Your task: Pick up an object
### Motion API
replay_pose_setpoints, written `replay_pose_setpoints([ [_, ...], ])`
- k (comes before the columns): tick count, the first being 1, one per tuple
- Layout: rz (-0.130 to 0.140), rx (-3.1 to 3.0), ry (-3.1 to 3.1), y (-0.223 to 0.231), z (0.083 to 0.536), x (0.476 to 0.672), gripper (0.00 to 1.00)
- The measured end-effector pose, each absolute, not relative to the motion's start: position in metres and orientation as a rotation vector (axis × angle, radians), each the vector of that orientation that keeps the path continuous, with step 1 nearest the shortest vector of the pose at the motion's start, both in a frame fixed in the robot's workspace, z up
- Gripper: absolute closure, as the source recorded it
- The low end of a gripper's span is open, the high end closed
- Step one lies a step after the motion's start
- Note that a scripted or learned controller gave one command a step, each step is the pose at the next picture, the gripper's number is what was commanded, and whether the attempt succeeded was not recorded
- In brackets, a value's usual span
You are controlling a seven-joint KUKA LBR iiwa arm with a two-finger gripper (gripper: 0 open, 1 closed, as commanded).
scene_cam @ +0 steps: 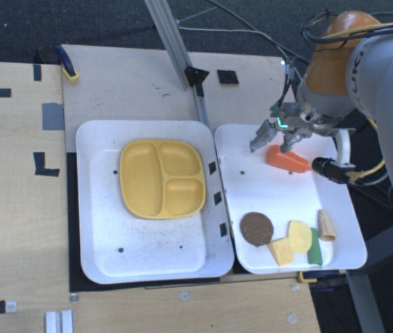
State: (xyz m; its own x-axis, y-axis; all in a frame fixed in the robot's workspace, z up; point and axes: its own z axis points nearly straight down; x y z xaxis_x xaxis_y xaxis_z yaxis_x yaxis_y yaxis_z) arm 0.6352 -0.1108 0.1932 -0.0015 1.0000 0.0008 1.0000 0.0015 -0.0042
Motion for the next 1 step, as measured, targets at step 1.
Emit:
replay_pose_setpoints([
  [1, 0.001, -2.219, -2.223, -0.1108, 0.1943, 0.6358, 0.0],
])
